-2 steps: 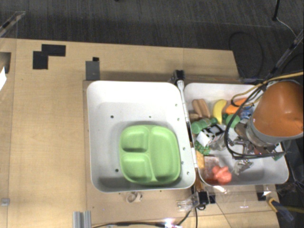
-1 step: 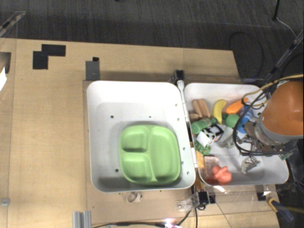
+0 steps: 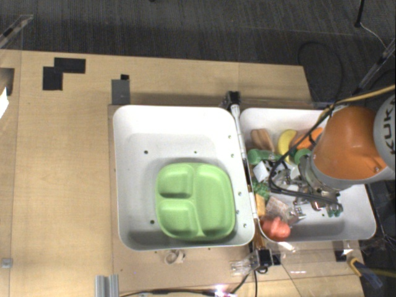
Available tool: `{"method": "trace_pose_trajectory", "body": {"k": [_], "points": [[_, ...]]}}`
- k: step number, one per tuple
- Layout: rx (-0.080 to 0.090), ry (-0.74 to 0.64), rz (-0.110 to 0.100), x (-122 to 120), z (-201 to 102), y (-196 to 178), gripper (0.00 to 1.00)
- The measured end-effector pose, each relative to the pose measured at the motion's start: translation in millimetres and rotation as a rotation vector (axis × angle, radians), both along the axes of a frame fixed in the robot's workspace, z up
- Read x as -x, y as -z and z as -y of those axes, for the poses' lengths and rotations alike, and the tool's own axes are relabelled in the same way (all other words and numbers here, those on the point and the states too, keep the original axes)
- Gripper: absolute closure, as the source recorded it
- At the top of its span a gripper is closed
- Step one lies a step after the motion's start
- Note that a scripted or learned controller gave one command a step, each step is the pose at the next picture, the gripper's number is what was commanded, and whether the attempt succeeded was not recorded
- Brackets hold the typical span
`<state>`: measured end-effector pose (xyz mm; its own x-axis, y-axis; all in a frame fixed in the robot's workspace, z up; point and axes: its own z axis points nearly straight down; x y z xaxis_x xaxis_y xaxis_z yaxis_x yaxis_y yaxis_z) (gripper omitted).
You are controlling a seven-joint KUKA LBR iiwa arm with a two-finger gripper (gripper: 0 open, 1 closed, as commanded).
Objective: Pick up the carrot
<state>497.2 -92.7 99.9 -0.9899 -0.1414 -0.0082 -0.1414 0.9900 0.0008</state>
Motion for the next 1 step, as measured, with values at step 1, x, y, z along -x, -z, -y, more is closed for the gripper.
{"method": "trace_pose_trajectory", "body": {"k": [1], "points": [[0.004, 0.027, 0.009, -68.8, 62.2, 10.5, 0.0]]}}
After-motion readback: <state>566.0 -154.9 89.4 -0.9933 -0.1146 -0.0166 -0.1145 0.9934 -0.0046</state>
